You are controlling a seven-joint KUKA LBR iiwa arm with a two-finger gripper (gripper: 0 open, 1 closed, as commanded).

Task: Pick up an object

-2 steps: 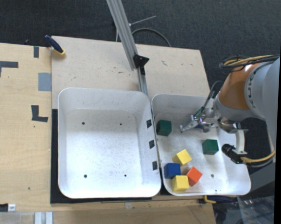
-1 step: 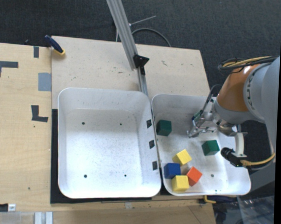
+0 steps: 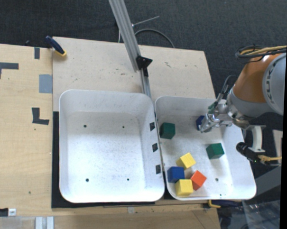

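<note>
My gripper (image 3: 208, 124) hangs over the back of the right bin (image 3: 235, 187), coming in from the right under the orange-banded wrist. A small blue block (image 3: 200, 121) shows right against its left side, partly hidden by it; whether it is gripped is unclear. Other blocks lie in the right bin: a dark green block (image 3: 167, 130) to the gripper's left, a green block (image 3: 215, 151) just in front of it, and near the front a yellow block (image 3: 187, 161), a blue block (image 3: 176, 174), an orange block (image 3: 198, 179) and a second yellow block (image 3: 184, 187).
The left bin (image 3: 66, 132) stands beside the right one, their walls meeting at a shared divider (image 3: 156, 140). A slanted metal pole (image 3: 130, 35) crosses the bench behind the bins. Yellow cables (image 3: 260, 50) run along the arm at the right.
</note>
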